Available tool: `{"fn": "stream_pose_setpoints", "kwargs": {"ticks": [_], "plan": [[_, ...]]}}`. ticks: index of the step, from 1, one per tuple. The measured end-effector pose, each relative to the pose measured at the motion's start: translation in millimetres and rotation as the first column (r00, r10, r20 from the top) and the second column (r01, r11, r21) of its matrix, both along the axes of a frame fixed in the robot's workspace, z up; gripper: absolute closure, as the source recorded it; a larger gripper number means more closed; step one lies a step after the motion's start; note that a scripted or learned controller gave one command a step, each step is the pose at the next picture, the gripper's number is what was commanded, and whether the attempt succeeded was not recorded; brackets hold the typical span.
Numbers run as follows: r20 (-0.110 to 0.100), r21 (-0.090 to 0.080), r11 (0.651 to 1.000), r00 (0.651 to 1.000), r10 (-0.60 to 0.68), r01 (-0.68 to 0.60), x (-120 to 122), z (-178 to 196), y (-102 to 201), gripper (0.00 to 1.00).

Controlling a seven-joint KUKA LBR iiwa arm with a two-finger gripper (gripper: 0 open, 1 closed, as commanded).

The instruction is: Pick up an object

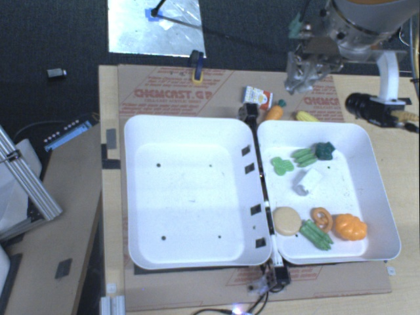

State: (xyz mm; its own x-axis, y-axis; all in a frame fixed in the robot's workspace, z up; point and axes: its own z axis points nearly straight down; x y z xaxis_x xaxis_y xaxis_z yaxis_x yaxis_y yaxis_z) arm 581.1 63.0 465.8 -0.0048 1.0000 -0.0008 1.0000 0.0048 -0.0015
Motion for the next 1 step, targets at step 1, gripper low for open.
{"fn": "stream_pose_setpoints", "kwargs": {"ticks": [1], "plan": [[0.003, 0.001, 1.000, 1.000, -0.004, 0.004, -27.5, -8.7, -9.8, 1.00]]}}
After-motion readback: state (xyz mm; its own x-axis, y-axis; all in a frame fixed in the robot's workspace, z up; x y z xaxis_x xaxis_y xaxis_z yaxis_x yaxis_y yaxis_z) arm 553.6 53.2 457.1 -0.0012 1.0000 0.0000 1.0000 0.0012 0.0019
